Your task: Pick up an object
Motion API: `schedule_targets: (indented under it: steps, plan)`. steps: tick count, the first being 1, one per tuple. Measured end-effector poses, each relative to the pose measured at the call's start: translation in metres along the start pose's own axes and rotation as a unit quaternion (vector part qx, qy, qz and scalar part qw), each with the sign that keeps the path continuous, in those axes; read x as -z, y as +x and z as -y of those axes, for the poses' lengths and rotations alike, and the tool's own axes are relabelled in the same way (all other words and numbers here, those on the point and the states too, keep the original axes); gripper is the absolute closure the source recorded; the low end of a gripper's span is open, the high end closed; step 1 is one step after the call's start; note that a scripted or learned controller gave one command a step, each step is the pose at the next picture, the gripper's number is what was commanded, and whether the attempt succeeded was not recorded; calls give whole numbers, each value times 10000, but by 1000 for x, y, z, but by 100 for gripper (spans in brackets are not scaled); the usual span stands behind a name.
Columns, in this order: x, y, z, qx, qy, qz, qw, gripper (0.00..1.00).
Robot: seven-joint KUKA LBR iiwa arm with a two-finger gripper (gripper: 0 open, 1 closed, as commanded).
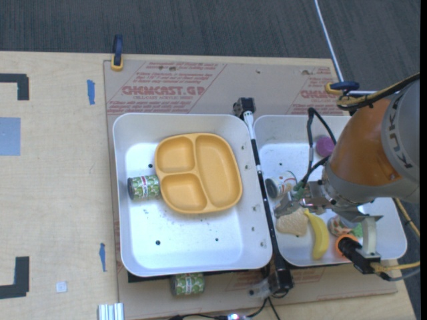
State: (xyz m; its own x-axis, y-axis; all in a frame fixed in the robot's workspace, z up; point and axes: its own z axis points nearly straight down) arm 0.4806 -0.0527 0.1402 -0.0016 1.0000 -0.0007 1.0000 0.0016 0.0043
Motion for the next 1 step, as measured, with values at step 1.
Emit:
schedule_targets:
  steps: [1]
  plan:
    - [-54, -44, -64, -6, -7, -2, 10000, 0]
